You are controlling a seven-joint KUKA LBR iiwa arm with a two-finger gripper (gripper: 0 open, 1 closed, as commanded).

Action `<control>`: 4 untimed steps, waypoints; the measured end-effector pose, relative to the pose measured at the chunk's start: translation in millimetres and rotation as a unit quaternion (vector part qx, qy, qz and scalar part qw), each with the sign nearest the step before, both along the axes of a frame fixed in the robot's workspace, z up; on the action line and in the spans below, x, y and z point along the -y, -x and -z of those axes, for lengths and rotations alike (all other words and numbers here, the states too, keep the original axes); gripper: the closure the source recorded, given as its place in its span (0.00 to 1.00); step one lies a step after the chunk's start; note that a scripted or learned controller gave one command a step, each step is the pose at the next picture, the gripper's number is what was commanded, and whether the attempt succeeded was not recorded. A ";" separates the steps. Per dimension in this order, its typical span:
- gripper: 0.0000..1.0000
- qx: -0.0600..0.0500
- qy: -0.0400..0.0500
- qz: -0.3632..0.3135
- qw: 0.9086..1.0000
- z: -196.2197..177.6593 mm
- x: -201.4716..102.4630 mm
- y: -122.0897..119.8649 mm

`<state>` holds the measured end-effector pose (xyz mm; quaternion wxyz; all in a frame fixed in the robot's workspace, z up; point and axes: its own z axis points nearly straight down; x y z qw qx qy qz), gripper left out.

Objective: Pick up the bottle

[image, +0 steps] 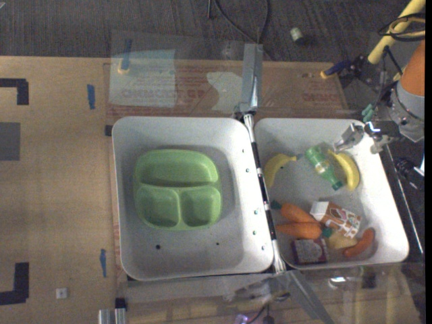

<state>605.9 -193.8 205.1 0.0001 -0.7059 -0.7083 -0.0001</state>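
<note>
Bench [54, 181]: bare tan board, blue tape marks.
Floor [135, 5]: dark carpet, a looped cable.
Bottle [324, 167]: green, right bin [391, 208], far half, between bananas.
Gripper [356, 135]: near the bin's far-right corner, spread cannot be told.

- I see two white bins — the left bin [128, 248] and the right bin [385, 214].
- The divided plate [178, 188] is light green.
- The bottle [325, 165] reads clear green.
- Two bananas [276, 167] are yellow.
- Two carrots [298, 221] are orange, with green tips.
- The small carton [339, 219] is white with orange and red print.
- The sausage [359, 244] is orange-red.
- The packet [310, 250] is dark purple.
- The arm [413, 79] shows grey under an orange band.
- The bench [54, 201] is tan — blue tape marks on it.
</note>
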 end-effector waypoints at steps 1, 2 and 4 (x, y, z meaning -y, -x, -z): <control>0.00 0.003 0.001 -0.066 0.998 118.1 -36.1 -34.3; 1.00 0.007 0.004 -0.066 0.998 104.9 -34.5 -36.3; 1.00 -0.001 0.000 -0.134 0.991 55.4 -48.4 -52.5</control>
